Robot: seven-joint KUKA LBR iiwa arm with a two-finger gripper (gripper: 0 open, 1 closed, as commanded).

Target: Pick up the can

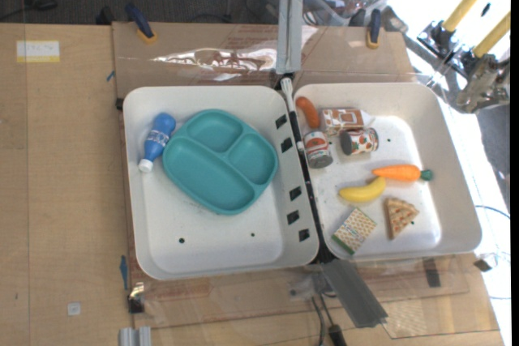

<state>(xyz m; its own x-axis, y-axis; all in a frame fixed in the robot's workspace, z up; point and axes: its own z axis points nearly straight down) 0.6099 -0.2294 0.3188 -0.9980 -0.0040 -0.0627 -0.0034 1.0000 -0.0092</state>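
The approach is judged not yet begun: the can (316, 148) is found in the right bin (442, 198) by the divider, the gripper (477, 89) is held outside the far rim, its state indiscernible, and a descent over the can is required.

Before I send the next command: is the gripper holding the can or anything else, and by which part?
Nothing is held. The gripper is off beyond the right bin's edge; the can lies inside.
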